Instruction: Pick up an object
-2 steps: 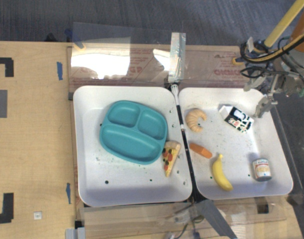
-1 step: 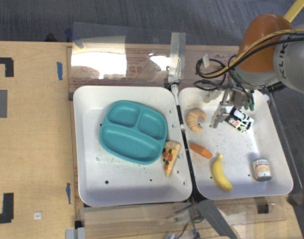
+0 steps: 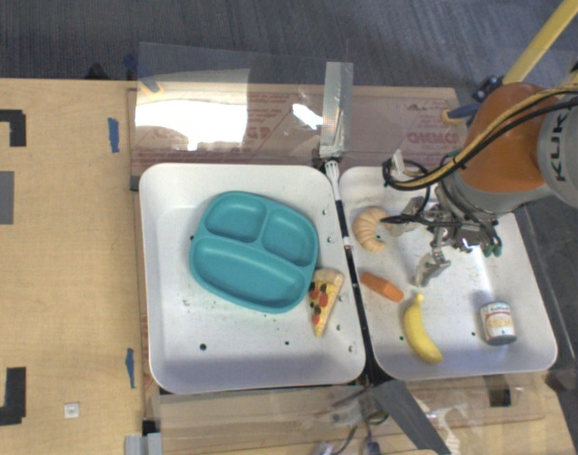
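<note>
In the right bin (image 3: 535,292) lie a tan croissant (image 3: 370,227), an orange carrot (image 3: 381,287), a yellow banana (image 3: 420,328) and a small jar with a white lid (image 3: 497,321). My gripper (image 3: 429,269) hangs over the middle of this bin. It is just above the banana's top end and to the right of the carrot. The croissant lies to its upper left and the jar to its lower right. I see nothing held in it. The left bin (image 3: 166,282) holds a teal divided plate (image 3: 254,250), with a pizza slice (image 3: 324,299) beside the plate's lower right corner.
A raised rim (image 3: 349,273) divides the two bins. A clear plastic sheet (image 3: 232,121) and a grey metal bar (image 3: 334,112) stand behind them. The wooden bench (image 3: 52,254) stretches to the left. Cables loop around the arm's wrist (image 3: 460,211).
</note>
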Controlling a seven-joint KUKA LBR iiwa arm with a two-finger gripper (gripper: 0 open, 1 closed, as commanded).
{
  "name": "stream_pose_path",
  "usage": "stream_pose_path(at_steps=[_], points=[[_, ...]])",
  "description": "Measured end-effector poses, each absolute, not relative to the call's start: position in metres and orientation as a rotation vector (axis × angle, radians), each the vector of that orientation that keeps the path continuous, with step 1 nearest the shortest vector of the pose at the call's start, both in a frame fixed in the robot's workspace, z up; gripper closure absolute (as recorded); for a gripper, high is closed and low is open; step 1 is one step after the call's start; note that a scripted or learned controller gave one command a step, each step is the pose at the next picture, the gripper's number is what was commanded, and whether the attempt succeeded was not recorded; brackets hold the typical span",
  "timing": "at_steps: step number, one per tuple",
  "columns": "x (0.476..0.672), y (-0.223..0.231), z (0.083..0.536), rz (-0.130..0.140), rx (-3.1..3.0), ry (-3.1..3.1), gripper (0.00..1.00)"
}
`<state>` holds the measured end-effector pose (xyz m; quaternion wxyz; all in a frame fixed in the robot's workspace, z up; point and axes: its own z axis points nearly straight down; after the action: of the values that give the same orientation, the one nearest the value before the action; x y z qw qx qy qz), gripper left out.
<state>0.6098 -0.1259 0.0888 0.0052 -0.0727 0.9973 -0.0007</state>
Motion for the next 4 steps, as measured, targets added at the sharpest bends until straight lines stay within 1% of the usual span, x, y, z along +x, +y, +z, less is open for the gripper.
stream_pose_path(at_steps=[1, 2, 3, 4], points=[[0.615, -0.125, 0.104, -0.008, -0.230, 3.107, 1.00], [0.627, -0.066, 0.190, 0.003, 0.343, 3.109, 1.00], [0.544, -0.044, 0.185, 0.001, 1.245, 2.884, 1.00], [0.516, 0.007, 0.184, 0.000, 1.860, 2.535, 1.00]])
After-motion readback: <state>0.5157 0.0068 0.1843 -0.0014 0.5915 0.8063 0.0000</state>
